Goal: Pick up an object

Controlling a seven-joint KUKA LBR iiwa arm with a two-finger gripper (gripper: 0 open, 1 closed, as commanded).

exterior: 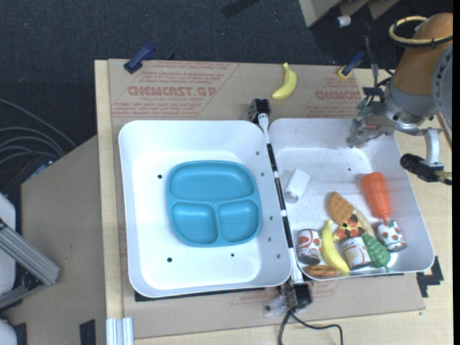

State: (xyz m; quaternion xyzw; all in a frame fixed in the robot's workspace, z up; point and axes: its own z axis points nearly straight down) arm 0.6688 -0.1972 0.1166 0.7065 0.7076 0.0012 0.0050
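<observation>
The right bin [323,139] holds a pile of toy items at its near right. These include an orange carrot [376,192], a white block [296,183], a tan bread slice [342,208], a yellow banana [331,249], two small cans [309,244] [353,251], a green piece [376,253] and a red-and-white piece [392,236]. My gripper [357,135] hangs low over the bin's far right corner, well apart from the pile, with nothing visibly in it. The carrot lies closest to it, a short way nearer the camera.
The left bin [144,157] holds a blue three-compartment plate [213,201]. A second yellow banana [286,83] lies on the cardboard behind the bins. Blue clips [139,57] [351,65] sit at the bench's far edge. A black divider [274,185] runs between the bins.
</observation>
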